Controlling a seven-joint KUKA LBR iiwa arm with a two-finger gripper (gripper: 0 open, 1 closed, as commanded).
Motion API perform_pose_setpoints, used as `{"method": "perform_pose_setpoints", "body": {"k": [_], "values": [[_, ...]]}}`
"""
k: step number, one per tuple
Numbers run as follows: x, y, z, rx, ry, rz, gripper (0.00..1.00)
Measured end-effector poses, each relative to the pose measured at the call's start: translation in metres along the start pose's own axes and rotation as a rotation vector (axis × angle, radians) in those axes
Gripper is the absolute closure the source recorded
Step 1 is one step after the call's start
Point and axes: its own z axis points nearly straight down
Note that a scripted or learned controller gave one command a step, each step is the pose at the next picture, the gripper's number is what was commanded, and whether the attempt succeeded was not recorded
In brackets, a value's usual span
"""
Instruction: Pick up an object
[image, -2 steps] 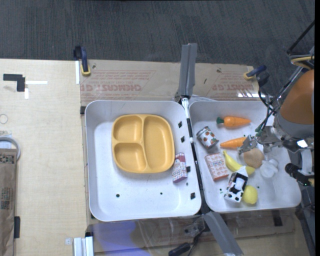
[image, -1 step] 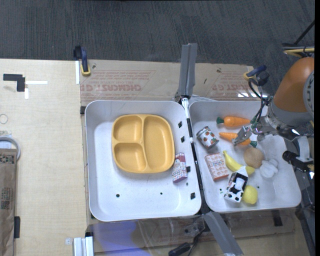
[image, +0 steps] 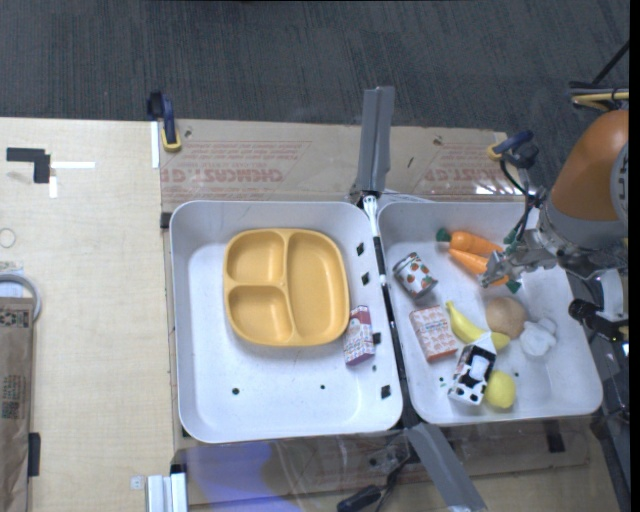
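Hovering claw (image: 497, 272) beside carrot (image: 472, 251) | finger state: cannot tell | advice: centre over carrot, descend straight, close across its width.

The grey arm (image: 590, 190) comes in from the right of the scene, its orange band showing as a rounded bulk at the far right. Below the band the grey wrist slopes down and to the left, with dark cables running along its far side. The gripper (image: 500, 270) hangs at the end of the wrist, pointing left and slightly downward, low over the far right part of the scene. Its fingertips are too small and cluttered to read.
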Motion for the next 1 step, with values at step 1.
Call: {"method": "perform_pose_setpoints", "body": {"k": [1], "values": [[0.0515, -0.0658, -0.1040, 0.000, 0.001, -0.094, 1.00]]}}
